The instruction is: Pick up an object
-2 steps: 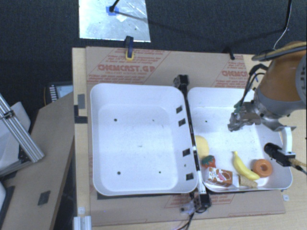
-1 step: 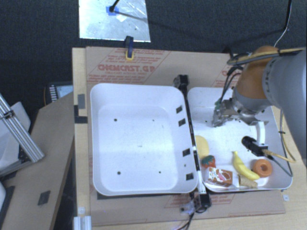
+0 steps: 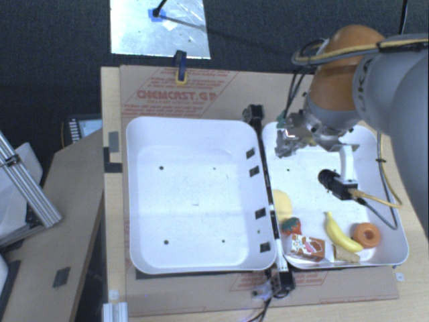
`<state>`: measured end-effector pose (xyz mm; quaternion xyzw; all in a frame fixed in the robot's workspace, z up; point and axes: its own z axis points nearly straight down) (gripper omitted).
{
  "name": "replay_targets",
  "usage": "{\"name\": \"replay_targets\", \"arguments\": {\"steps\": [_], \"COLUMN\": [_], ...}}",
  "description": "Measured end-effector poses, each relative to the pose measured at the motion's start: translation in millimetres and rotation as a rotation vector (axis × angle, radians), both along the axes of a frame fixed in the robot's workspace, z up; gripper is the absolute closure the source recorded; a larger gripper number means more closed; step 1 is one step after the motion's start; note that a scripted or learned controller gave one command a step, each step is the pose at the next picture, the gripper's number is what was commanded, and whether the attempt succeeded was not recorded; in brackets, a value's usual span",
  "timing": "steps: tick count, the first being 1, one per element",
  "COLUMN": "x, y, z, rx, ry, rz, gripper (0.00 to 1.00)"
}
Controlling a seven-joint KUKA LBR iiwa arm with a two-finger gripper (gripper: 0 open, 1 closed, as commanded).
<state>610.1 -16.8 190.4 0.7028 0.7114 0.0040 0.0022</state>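
My gripper (image 3: 287, 141) hangs over the back left part of the right bin (image 3: 305, 180), close to the divider between the bins, with nothing visibly in it. The objects lie along that bin's front. A pale yellow round fruit (image 3: 281, 203) sits against the left wall. In front of it are a small red and green piece (image 3: 291, 227) and a red and white carton (image 3: 308, 247). A banana (image 3: 338, 233) lies to the right, beside an orange ring (image 3: 366, 235). A tan piece (image 3: 346, 254) rests under the banana's tip.
The left bin (image 3: 194, 193) stands beside the right one on a cardboard sheet (image 3: 181, 92). Black clips (image 3: 255, 172) run down the shared rim. The grey arm (image 3: 395, 79) reaches in from the upper right, over the right bin's back.
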Motion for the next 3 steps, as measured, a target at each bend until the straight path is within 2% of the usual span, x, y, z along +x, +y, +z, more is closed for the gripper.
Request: {"name": "replay_targets", "arguments": {"steps": [1,2,3], "x": [-10,31,57], "y": [62,86,85], "z": [15,116,0], "rx": [0.000,-0.001,-0.004], "ry": [0.006,-0.006,0.015], "rz": [-0.001,-0.004,-0.007], "gripper": [1.00,1.00,1.00]}}
